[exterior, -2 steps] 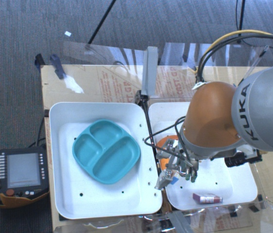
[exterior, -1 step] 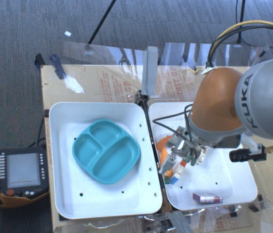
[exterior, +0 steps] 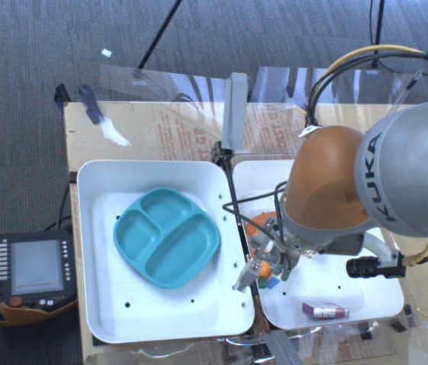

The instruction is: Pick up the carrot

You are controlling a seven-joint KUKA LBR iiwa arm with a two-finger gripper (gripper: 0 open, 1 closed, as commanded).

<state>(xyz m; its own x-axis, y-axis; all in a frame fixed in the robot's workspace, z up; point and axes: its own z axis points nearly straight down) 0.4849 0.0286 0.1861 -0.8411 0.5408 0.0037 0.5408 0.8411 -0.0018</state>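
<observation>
An orange piece that looks like the carrot [exterior: 261, 221] lies at the left side of the right bin [exterior: 385, 299], mostly hidden beneath the arm's orange band. My gripper [exterior: 258, 272] hangs low just in front of it, close to the wall between the two bins. A small orange bit [exterior: 264, 267] and a blue bit [exterior: 271, 283] show at the gripper's tip. I cannot tell whether either is held.
A teal divided plate [exterior: 166, 236] lies in the left bin [exterior: 103, 310]. A pink tube [exterior: 324, 310] rests near the front of the right bin. A teach pendant [exterior: 31, 272] sits left of the bench. The arm's bulk covers most of the right bin.
</observation>
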